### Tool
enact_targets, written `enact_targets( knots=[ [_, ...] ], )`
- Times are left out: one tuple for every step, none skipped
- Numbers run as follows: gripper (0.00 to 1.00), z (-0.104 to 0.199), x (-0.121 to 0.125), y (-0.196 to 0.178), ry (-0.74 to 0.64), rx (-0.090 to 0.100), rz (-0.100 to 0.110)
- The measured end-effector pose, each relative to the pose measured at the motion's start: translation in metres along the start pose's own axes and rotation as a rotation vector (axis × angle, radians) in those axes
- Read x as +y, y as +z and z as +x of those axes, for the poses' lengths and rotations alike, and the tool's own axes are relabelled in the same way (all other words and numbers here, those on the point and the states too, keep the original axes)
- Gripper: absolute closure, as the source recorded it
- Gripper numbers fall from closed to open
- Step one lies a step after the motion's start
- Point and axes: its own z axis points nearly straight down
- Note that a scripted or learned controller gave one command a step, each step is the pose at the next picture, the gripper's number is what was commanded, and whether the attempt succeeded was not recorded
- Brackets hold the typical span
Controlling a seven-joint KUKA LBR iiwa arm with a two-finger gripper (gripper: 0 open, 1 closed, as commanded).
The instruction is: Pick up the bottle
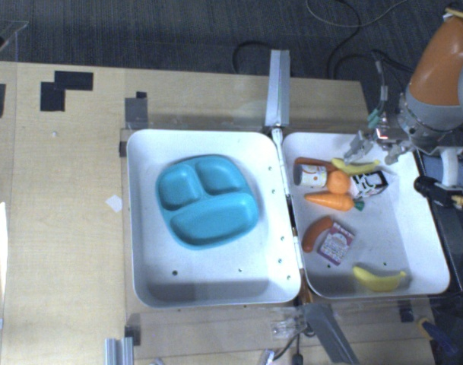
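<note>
Pale wooden bench [56,226] carries 2 shallow white bins side by side, with dark carpet and loose cables beyond its far edge. We note the left bin [147,280] holds 1 blue divided plate [207,201] with 3 compartments, lying roughly in the bin's middle. We find the clutter in the right bin [425,268]. The bottle [313,173], brown with a white label, lies on its side near the bin's far left corner, just beside the divider between the bins. An orange carrot [331,198] lies just in front of it, and a small orange round item touches the bottle's right end. A yellow banana [355,166] rests across the far part of this pile, over a black-and-white packet [372,183]. Nearer the camera we see a brown sausage-like piece [314,233] touching a red-and-white packet [337,245], and a second banana [379,278] close to the near wall. The arm enters from the right, orange band visible, and its gripper [372,144] hangs over the far edge of the right bin, above the first banana and to the right of the bottle. We cannot tell whether the gripper is spread or closed; nothing is seen held in it.
</note>
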Motion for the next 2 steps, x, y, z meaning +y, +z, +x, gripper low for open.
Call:
enact_targets(
  knots=[
    [0.0, -0.071, 0.041, 0.053, 0.094, -0.002, 0.0],
    [0.0, -0.064, 0.045, 0.004, 0.117, -0.002, -0.003]
  ],
)
